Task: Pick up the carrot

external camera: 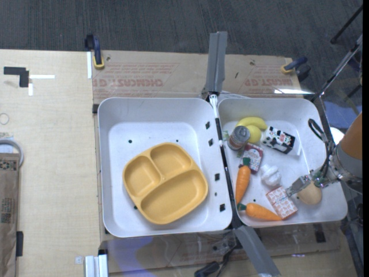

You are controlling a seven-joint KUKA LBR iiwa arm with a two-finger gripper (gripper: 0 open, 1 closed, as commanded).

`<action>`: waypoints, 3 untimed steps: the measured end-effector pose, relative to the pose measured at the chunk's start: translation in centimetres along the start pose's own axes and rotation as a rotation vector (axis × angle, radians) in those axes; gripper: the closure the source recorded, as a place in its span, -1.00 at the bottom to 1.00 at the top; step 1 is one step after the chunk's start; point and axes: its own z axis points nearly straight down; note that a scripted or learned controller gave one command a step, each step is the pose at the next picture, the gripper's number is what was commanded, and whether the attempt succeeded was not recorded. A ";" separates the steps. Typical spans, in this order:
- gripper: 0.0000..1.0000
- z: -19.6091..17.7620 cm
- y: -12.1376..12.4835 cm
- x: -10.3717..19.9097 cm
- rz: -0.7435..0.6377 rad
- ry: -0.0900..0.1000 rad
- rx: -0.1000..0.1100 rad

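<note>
Two orange carrots lie in the right bin (323,215). One carrot (243,181) stands lengthwise near the bin's left wall, green top pointing away from me. The other carrot (262,212) lies crosswise along the front wall, touching a red and white box (281,202). My gripper (307,182) hangs low over the right side of this bin, above a tan rounded item (310,197). It is well to the right of both carrots, with the box between it and the nearer one. No carrot is at the gripper.
The right bin also holds a yellow fruit (252,123), a small can (239,135), a black and white toy (279,139), a red packet (253,154) and a white lump (270,174). A yellow divided plate (166,182) lies in the left bin (115,154).
</note>
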 end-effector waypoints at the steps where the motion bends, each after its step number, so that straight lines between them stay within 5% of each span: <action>1: -1.00 0.1 7.0 -1.9 0.203 0.004 0.000; 2: -1.00 0.0 1.6 0.0 0.392 0.007 0.000; 3: -1.00 -5.0 5.9 -2.0 0.294 -0.008 0.000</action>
